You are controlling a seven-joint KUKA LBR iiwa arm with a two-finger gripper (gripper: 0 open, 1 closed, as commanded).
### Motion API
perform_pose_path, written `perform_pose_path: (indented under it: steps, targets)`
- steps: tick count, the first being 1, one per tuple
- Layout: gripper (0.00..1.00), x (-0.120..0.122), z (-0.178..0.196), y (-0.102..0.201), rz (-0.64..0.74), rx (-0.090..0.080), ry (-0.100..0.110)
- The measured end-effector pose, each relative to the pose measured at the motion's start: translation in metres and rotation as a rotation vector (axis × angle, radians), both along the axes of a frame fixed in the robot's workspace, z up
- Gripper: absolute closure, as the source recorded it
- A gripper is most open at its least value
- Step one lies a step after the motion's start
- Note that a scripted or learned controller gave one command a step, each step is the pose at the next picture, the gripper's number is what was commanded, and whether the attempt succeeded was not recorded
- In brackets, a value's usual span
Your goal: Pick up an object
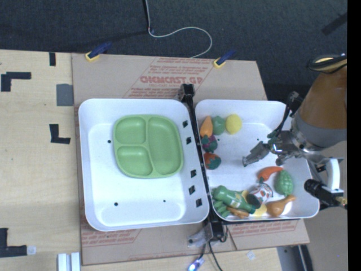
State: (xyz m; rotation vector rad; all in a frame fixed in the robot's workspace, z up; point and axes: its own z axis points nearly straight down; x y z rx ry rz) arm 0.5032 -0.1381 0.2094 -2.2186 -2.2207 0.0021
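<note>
The right bin (pixel 248 107) holds several toy foods. A yellow ball-like piece (pixel 233 123) and an orange carrot-like piece (pixel 206 126) lie near its far left corner, with a dark green piece (pixel 210 143) and a red piece (pixel 212 161) just below them by the left wall. My gripper (pixel 252 157) hangs over the bare middle of this bin, pointing left, with nothing seen in it. Just below and to the right of it lie an orange-red piece (pixel 271 172) and a round green piece (pixel 284 182).
Along the right bin's near wall sits a heap: a green toy (pixel 225 196), a white-and-red piece (pixel 260 193) and a brown-orange piece (pixel 279 207). The left bin (pixel 96 168) holds a green divided plate (pixel 149 145). A black divider (pixel 194 151) separates the bins.
</note>
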Motion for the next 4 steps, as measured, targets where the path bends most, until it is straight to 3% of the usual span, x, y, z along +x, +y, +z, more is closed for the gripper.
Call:
perform_pose_path:
  steps: [1,2,3,4]
  targets:
    - [1.0,0.0,0.01,0.001,0.001,0.0,0.001]
    - [1.0,-0.019,0.113,0.063,0.008,0.0,-0.011]
    - [1.0,0.02,0.269,0.076,0.004,-0.003,-0.023]
    - [1.0,-0.022,0.205,0.108,0.002,0.0,0.005]
